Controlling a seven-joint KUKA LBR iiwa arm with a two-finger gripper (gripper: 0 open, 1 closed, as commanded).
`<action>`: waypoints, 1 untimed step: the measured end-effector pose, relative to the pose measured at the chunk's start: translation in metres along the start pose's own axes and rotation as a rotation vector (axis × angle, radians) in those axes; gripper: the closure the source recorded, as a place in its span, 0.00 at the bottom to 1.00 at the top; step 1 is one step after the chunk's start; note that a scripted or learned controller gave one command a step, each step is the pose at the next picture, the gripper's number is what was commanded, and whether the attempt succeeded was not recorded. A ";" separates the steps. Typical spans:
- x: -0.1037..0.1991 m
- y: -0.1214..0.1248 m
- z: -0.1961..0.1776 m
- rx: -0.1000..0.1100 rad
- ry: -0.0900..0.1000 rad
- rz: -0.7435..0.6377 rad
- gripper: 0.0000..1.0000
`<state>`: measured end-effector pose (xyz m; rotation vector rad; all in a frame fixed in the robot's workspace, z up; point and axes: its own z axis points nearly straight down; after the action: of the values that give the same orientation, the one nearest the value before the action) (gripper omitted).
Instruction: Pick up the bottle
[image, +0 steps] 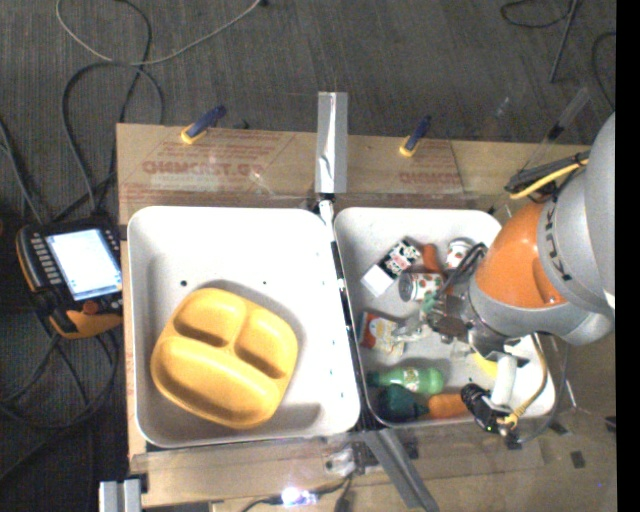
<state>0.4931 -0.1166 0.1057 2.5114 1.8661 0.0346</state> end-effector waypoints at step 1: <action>0.012 -0.006 0.011 -0.007 -0.015 -0.051 0.00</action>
<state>0.4914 -0.1035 0.0945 2.4510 1.9205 0.0223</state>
